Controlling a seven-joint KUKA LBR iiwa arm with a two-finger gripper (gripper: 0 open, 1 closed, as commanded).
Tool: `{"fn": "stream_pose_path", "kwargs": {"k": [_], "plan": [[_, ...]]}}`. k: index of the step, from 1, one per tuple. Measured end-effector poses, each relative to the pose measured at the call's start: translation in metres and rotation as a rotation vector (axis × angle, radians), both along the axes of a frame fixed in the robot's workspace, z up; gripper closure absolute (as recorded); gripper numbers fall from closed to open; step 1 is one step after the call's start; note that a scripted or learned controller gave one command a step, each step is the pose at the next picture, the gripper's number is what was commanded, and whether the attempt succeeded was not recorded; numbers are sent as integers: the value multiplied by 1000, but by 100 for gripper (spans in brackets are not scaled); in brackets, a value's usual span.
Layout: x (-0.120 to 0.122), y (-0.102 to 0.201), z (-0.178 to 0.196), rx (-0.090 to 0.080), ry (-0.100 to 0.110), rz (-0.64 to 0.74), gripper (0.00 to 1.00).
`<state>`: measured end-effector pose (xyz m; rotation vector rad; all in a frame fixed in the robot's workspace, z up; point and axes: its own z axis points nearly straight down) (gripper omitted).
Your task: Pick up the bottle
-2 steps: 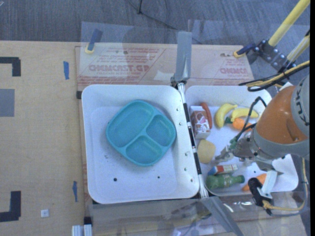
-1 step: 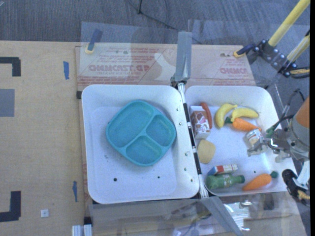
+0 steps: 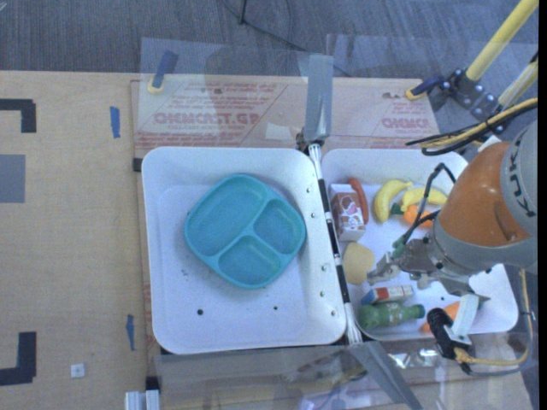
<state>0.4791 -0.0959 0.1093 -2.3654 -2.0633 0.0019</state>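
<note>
Whether the gripper [image 3: 386,267] is open or closed cannot be read from this slant: its tip is a small grey cluster against the bin floor. It hangs over the middle of the right bin [image 3: 500,310], pointing toward the view's left, just beside a pale yellow round fruit [image 3: 359,263].

Green bottle [image 3: 386,316]: on its side on the floor of the right bin, along the wall at the bottom of the view, toward the bin's lower-left corner. Its long axis runs left-right, nearly parallel to that wall. The fatter end is to the left and the narrower end appears to point right; the cap is too small to make out. The bottle is apart from the gripper. A small red-and-white container [image 3: 391,295] lies between them, also on its side and left-right, just beside the bottle.

Rest of the right bin: a red-and-white packet [image 3: 348,213] lies near the left wall with a red sausage-like piece [image 3: 360,196] beside it. A banana [image 3: 389,196] and a second yellow piece [image 3: 425,197] lie at the far side. An orange item [image 3: 414,216] is partly hidden by the arm [image 3: 479,207], whose orange band and grey wrist cover the bin's right half.

Left bin [image 3: 171,306]: one teal divided plate [image 3: 245,229] with three compartments, lying flat, turned at an angle to the walls. The bins sit side by side on the tan bench [image 3: 68,229].
</note>
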Motion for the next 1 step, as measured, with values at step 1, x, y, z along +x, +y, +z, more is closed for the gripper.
{"fn": "stream_pose_path", "kwargs": {"k": [1], "plan": [[3,-21,-21,1,-9,-29,0]]}}
